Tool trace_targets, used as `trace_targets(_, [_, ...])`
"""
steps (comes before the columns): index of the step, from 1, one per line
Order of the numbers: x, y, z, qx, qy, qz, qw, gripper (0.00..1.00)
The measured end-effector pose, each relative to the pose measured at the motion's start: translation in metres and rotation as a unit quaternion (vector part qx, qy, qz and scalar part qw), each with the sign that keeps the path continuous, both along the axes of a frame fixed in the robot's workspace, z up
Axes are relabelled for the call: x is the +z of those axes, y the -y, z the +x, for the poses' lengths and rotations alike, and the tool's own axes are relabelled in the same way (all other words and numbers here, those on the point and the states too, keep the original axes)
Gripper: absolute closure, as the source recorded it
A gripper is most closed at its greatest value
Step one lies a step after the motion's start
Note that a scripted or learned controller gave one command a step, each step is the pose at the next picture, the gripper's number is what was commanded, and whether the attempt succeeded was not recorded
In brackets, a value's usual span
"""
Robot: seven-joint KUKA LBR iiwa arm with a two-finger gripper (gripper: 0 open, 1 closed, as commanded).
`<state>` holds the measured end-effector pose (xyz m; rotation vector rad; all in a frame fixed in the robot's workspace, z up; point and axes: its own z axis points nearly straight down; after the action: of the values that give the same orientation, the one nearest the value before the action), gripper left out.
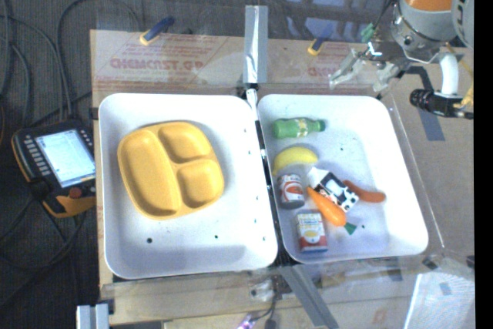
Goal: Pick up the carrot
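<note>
- Gripper (356,70) spread, empty, above the right bin's (400,239) far rim.
- Carrot (328,207) touches black-white toy (337,191); juice box (310,232) just beside.
- Risk: fingers catch neighbours, carrot slips.

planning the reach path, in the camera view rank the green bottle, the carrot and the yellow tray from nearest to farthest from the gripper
Measured from the gripper, above the right bin's far edge:
1. Green bottle, lying at the far end of the right bin.
2. Carrot, lower in the same bin, beside the black-and-white toy.
3. Yellow tray, across in the left bin.
</note>
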<state>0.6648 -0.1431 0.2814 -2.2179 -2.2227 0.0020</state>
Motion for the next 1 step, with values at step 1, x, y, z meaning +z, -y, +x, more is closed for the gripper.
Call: trace_targets(1, [-0.0724, -0.0477, -0.0929, 0.182, 0.0, 0.0007, 0.9832, 0.0])
